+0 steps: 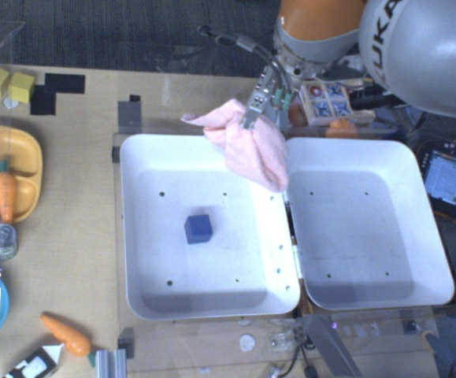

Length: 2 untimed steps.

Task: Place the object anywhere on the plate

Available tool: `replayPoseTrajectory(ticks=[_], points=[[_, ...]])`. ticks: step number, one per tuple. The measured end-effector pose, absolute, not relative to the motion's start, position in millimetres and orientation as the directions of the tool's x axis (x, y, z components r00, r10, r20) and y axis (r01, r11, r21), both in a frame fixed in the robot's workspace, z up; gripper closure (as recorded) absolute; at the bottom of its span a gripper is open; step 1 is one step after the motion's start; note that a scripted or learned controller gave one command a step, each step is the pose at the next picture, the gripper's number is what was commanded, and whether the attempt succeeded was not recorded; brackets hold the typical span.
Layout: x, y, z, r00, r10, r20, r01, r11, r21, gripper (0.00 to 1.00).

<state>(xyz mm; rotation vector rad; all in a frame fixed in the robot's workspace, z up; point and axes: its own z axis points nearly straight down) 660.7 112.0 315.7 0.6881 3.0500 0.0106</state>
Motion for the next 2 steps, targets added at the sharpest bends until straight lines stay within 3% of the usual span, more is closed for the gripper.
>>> replayPoseTrajectory(ticks=[1, 2], points=[[585.4, 124.5, 288.0, -0.968, 0.252, -0.009, 0.252, 0.968, 0.005, 1.0], [623.7, 182.5, 258.6, -0.995, 0.096, -0.008, 0.096, 0.995, 0.005, 1.0]])
